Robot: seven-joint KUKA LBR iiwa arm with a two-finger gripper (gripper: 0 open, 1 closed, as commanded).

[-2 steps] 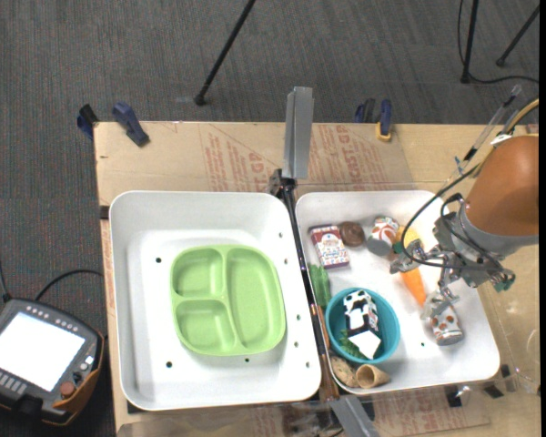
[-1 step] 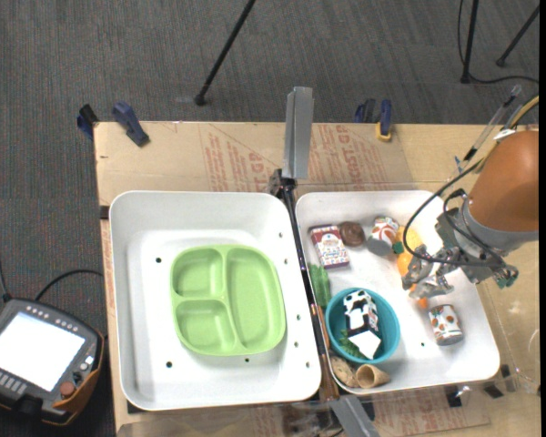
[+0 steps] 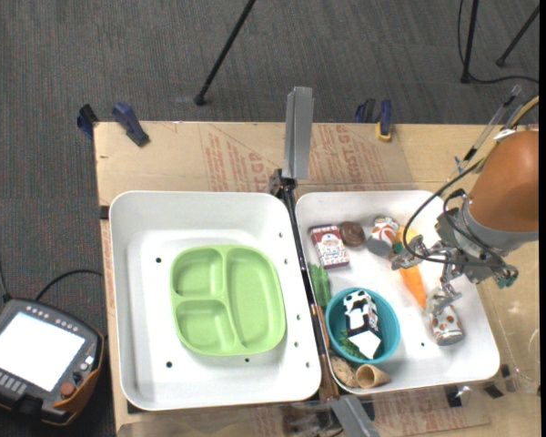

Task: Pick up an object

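You have the arm (image 3: 505, 185) reaching in over the right bin (image 3: 455, 358), its orange band above the wrist. The jaws (image 3: 437, 276) hang low over that bin's right half, spread fairly wide, one finger (image 3: 405, 258) pointing toward the bin's middle and the other finger (image 3: 446, 294) angled down toward the near edge. Nothing sits between them that you can confirm as gripped. The orange carrot (image 3: 414, 287) lies directly under the gap, and you cannot tell whether either finger touches it. The small can (image 3: 446, 326) lies on its side just nearer than the carrot, close to the lower finger; contact is not clear.

Taking the carrot as your landmark: the blue bowl (image 3: 362, 324) sits just to its left, holding a black-and-white cow figure (image 3: 359, 312). The red-and-white box (image 3: 329, 246) lies further left and beyond it, with a brown round item (image 3: 352, 234) beside that box. A red-and-white piece (image 3: 383, 228) lies just beyond the carrot. A cone (image 3: 371, 374) lies at the near edge, left of the can.

The left bin (image 3: 136, 244) holds a green divided plate (image 3: 227, 299), well apart from the carrot.
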